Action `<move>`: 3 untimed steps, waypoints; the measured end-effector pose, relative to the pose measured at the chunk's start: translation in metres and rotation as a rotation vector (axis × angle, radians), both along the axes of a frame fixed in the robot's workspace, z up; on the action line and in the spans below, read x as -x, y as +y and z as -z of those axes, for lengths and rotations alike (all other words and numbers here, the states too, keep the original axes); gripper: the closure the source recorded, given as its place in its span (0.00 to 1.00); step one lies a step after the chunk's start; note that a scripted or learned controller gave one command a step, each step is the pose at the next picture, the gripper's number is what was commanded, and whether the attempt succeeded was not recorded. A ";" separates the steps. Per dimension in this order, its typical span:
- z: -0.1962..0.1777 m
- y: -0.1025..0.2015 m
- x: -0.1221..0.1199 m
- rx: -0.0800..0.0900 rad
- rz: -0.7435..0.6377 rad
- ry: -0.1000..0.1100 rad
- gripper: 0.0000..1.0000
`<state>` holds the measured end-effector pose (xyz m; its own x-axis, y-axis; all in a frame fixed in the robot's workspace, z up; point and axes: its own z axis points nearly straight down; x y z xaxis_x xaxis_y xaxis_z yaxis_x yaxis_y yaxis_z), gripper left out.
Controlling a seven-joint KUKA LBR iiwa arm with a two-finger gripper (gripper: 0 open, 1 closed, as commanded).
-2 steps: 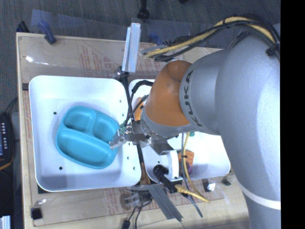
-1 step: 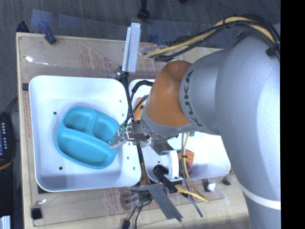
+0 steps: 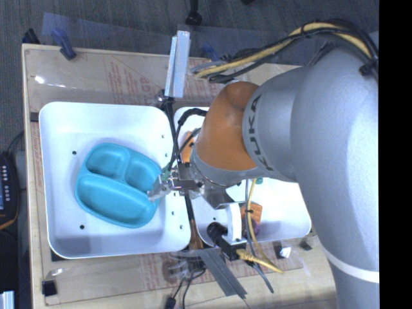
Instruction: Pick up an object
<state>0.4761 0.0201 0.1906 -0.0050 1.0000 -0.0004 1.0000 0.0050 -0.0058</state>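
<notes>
A light blue divided plate (image 3: pixel 119 187) lies in the left bin (image 3: pixel 71 124), a little left of its middle. My gripper (image 3: pixel 162 187) reaches over the wall between the bins and sits right at the plate's right rim, low in the bin. The view is too small there to tell whether the rim is held. The grey arm with its orange band (image 3: pixel 225 131) covers most of the right bin (image 3: pixel 293 224).
In the right bin, an orange thing (image 3: pixel 255 211) and a purple thing (image 3: pixel 252 226) peek out beside the arm, and another orange bit (image 3: pixel 187 141) shows near the dividing wall. A grey bar (image 3: pixel 177 63) stands behind the bins.
</notes>
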 end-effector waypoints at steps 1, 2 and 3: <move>0.000 0.000 0.000 0.000 0.000 0.000 0.00; 0.000 0.000 0.000 0.000 0.000 0.000 0.00; 0.000 0.000 0.000 0.000 0.000 0.000 0.00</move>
